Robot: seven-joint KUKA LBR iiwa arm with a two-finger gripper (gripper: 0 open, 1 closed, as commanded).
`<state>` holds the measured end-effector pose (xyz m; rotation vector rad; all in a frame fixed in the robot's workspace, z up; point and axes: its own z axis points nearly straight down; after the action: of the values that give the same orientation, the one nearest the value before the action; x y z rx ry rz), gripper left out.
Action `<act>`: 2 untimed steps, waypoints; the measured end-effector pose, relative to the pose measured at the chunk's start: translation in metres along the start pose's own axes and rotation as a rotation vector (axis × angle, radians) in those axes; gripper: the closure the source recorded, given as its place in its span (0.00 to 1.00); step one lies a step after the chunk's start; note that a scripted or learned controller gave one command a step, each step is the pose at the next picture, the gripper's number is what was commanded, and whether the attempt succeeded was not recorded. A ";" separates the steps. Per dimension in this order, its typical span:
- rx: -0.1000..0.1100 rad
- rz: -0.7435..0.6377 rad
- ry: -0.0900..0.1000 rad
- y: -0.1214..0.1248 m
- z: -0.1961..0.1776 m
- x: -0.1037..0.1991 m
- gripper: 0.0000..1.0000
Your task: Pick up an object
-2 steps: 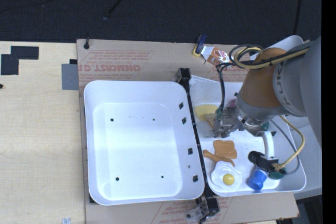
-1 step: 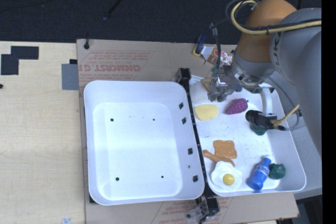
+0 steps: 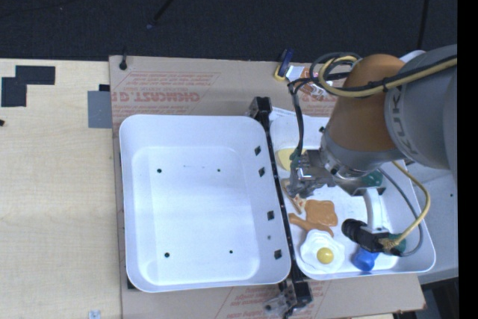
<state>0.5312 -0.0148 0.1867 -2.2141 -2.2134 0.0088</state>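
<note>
While your arm (image 3: 388,116) reaches in from the right of the frame, its gripper (image 3: 305,177) hangs low over the right bin (image 3: 420,255), hard by that bin's left wall, and the grey and orange body of the wrist covers much of the bin's upper half. You cannot tell from this angle whether the gripper is open or closed, and you see nothing clearly held in it. Your candidates for the pick all lie in that right bin. Just below the gripper sits an orange flat piece (image 3: 323,213), very close to it, though contact is not clear. Lower still, near the bin's bottom edge, lies a toy fried egg (image 3: 323,253), white with a yellow yolk, just beside the orange piece. To the egg's right you have a small blue object (image 3: 364,260). Above the gripper, against the left wall, a pale yellow object (image 3: 285,158) peeks out, and a teal object (image 3: 371,178) shows under the wrist. Over in the centre of the frame lies the left bin (image 3: 194,198), and both bins rest on a cardboard sheet (image 3: 172,90).
</note>
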 end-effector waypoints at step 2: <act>-0.008 -0.002 -0.004 0.056 -0.015 0.060 0.00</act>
<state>0.5878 0.0454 0.2008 -2.2176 -2.2216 0.0049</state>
